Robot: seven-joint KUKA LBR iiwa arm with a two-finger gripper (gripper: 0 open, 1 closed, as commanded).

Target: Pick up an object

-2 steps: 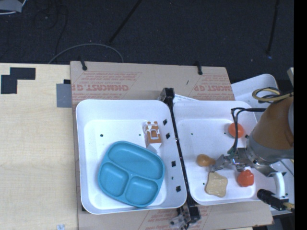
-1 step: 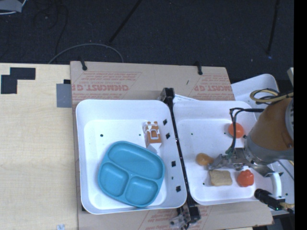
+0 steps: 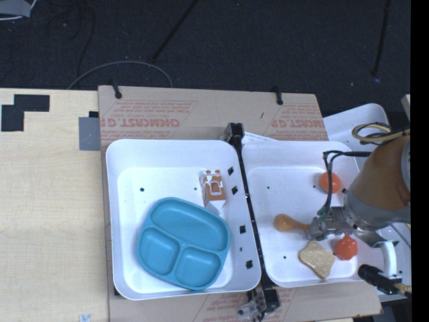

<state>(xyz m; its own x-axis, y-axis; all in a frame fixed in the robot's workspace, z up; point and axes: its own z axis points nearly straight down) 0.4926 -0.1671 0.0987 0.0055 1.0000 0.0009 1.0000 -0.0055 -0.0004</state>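
Hovering claw point(image 3: 326, 227), finger state unclear, beside smooth tan spoon-shaped piece point(image 3: 290, 223), crusty bread slice point(image 3: 317, 258).

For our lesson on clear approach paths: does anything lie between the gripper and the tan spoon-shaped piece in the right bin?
Nothing visible does. The gripper sits right at the handle end of the tan spoon-shaped piece; the bread slice lies below it, off that line.

Bins point(image 3: 124, 173) – smooth white plastic, slight gloss. Blue divided tray point(image 3: 182, 242) – matt plastic. Sheet beneath point(image 3: 201, 113): printed brown cardboard. Counter point(image 3: 47, 200): pale wood-look, matt. Arm band point(image 3: 385, 176): orange, satin.
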